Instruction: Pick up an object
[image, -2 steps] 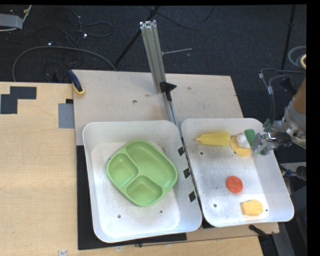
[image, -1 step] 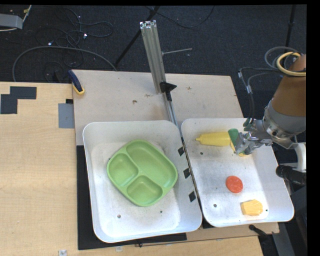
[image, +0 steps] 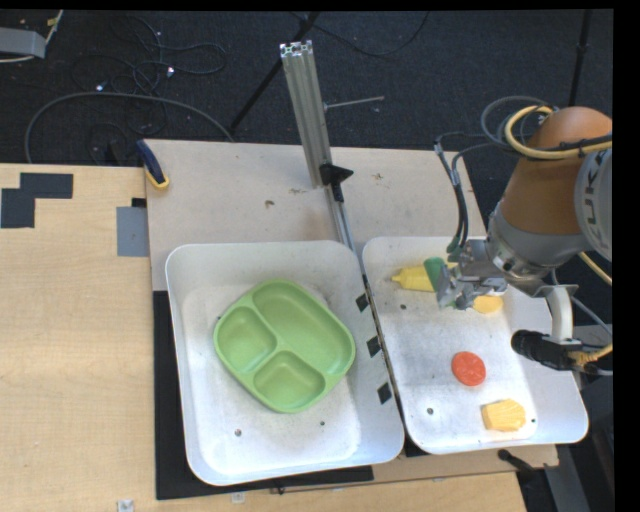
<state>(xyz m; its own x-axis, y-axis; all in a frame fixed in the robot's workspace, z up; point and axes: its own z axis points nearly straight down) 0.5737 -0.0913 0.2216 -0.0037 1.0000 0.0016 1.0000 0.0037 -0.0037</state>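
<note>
The gripper (image: 458, 291) is low in the right bin (image: 560, 425), but I cannot tell what it holds. A yellow and green toy (image: 417, 277) lies just beside it. A red ball (image: 468, 368) and yellow block (image: 503, 415) sit nearer. A green tray (image: 283, 345) lies in the left bin (image: 200, 440).

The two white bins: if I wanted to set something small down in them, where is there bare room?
Right bin: bare floor along its left side, beside the red ball and yellow block. Its top is crowded, with the gripper over the yellow-and-green toy. Left bin: the green tray fills the middle, leaving the bottom strip and corners.
</note>
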